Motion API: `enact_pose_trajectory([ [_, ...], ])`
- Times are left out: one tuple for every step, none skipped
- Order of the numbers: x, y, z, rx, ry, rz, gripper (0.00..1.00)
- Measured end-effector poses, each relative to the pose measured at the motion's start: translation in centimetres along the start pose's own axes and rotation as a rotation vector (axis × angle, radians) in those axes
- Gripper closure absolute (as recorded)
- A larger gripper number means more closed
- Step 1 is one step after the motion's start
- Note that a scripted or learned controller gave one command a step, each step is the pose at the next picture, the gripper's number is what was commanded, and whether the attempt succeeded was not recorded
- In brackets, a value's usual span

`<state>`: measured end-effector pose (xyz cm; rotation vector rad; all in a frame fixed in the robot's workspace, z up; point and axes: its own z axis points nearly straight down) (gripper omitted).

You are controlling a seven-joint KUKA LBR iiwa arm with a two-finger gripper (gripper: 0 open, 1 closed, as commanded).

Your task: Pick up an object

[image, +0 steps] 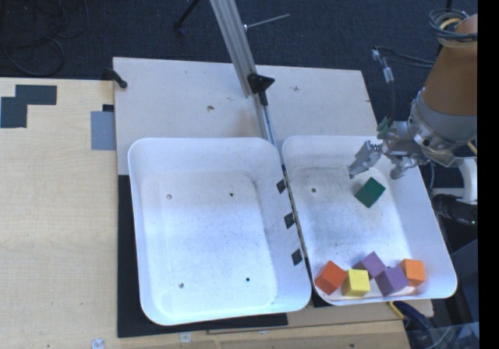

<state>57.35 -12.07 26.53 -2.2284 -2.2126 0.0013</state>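
Observation:
My gripper (375,171) hangs over the back part of the right bin (331,154), and its two fingers stand spread apart, so it is open. A dark green block (370,192) sits just below and in front of the fingertips, tilted, with no finger touching it. Several more blocks crowd the bin's front edge: an orange one (331,277), a yellow one (358,283), two purple ones (373,263) (391,280) and another orange one (414,271).
The left bin (156,160) lies beside the right one, with black clips (289,220) along their shared rim. A slanted aluminium rail (234,36) rises behind the bins. The arm's orange band (456,75) is at the right edge.

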Motion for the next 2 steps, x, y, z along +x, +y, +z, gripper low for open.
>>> enact_pose_trajectory([
  [-6.0,0.5,11.3,0.009,0.0,-0.004,0.0],
  [-7.1,4.0,14.3,0.001,0.0,-0.005,0.0],
])
